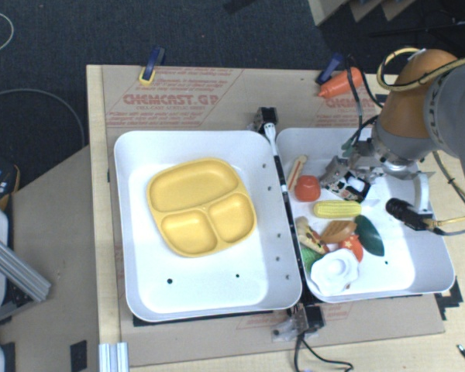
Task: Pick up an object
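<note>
My gripper (347,183) reaches down into the right bin (426,266) from the upper right, its tip just above a yellow corn cob (337,208). A red tomato-like piece (307,187) lies just left of the tip. Further down the bin lie a brown bread-like piece (337,230), a dark green leaf-shaped piece (369,235), a small hot dog (310,237) and a white fried egg (335,270). An orange stick (297,170) leans by the bin's left wall. I see nothing held between the fingers.
The left bin (139,273) holds a yellow divided plate (201,205). A black cable plug (407,213) hangs from the arm over the right bin. Clamps sit at the bench's back edge (149,66), (337,80).
</note>
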`<action>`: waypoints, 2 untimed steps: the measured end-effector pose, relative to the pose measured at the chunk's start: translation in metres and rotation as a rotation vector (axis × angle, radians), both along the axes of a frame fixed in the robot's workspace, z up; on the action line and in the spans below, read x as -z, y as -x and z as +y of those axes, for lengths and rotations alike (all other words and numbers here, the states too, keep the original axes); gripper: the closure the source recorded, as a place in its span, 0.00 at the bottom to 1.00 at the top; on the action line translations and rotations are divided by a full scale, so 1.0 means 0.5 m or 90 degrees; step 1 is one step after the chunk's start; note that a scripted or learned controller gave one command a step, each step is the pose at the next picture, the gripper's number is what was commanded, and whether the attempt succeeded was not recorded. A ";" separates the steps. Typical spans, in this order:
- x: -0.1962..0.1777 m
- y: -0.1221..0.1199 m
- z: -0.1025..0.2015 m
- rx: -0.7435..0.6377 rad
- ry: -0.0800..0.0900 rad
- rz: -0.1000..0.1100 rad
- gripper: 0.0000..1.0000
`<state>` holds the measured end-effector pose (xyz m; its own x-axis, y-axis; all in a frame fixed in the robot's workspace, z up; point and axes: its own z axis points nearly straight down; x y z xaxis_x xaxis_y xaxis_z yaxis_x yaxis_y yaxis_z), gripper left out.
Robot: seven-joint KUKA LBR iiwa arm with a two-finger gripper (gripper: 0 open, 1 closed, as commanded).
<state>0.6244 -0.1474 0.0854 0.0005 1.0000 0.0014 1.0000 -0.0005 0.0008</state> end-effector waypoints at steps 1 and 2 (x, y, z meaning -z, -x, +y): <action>-0.025 -0.002 -0.001 0.000 0.001 -0.003 1.00; -0.112 -0.010 0.004 -0.001 0.002 -0.004 1.00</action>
